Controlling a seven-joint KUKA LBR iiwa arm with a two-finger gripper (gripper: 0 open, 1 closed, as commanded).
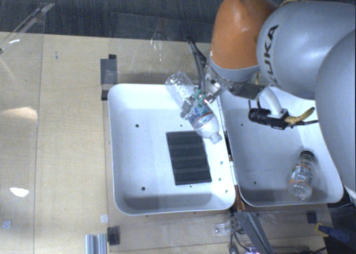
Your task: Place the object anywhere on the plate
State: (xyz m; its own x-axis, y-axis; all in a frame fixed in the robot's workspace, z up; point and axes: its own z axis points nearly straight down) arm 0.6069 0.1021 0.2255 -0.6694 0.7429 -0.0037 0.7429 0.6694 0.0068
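looking down, i'm seeing the gripper (pixel 198 101) closing its fingers around a clear plastic bottle (pixel 193 106), which is hanging tilted above the left bin (pixel 125 153), near its right wall. the black plate (pixel 188 158) is lying just below. another bottle (pixel 301 175) is resting in the right bin (pixel 267 189).

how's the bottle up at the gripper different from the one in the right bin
The bottle at the gripper hangs tilted above the left bin, near the dark plate; the bottle in the right bin lies on that bin's floor, away from the arm. The first has a bluish label, the second an orange one. Both are clear plastic bottles.
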